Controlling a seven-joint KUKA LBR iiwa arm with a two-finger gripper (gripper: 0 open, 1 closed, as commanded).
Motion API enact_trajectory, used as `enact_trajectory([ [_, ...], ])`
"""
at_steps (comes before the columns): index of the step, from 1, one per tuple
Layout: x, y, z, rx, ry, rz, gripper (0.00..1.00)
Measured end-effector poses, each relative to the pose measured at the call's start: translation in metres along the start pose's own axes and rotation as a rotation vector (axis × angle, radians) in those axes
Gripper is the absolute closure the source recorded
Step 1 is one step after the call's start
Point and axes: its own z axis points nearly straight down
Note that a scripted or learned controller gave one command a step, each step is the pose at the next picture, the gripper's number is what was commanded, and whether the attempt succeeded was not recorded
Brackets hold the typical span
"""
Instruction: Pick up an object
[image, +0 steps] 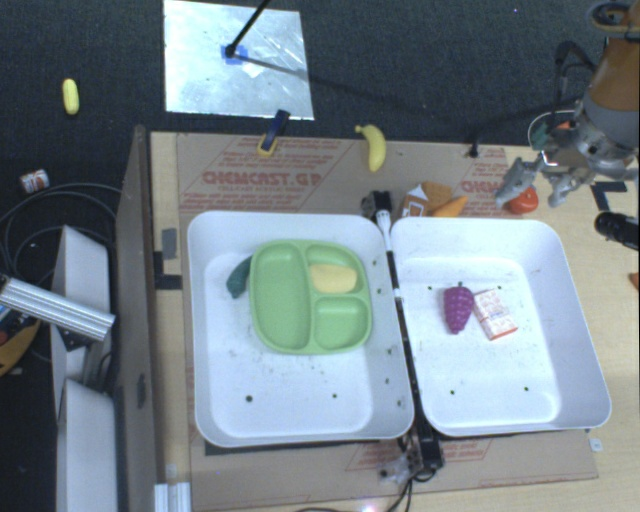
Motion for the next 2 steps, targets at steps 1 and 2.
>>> enact_trajectory([
  [1, 0.028, -0.037, 0.108, 0.013, 0.005, 0.002, 0.00],
  [2, 0.043, -0.060, 0.177, 0.008, 0.003, 0.003, 0.00],
])
